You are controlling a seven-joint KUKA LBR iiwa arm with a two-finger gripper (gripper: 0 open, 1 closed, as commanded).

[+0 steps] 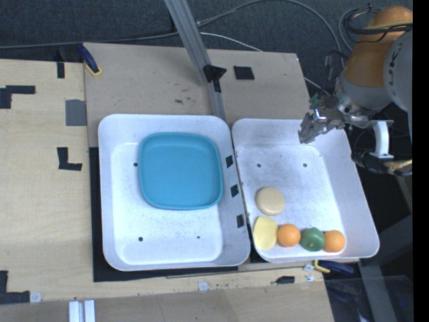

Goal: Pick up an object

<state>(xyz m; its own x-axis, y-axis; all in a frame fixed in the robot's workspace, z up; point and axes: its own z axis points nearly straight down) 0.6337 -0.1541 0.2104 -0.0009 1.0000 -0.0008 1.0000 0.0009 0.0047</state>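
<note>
five small food-shaped objects (295, 228) cluster in the right white bin's (348, 180) near corner; the gripper (310, 130) hovers at its far edge, well apart, finger state untellable; best descend over the isolated beige round piece (271, 200).

Blue plate (180, 170) lies in the left bin (120, 247)

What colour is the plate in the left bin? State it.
Light blue, plain with no pattern; the plate shows clearly in the camera view.
</note>
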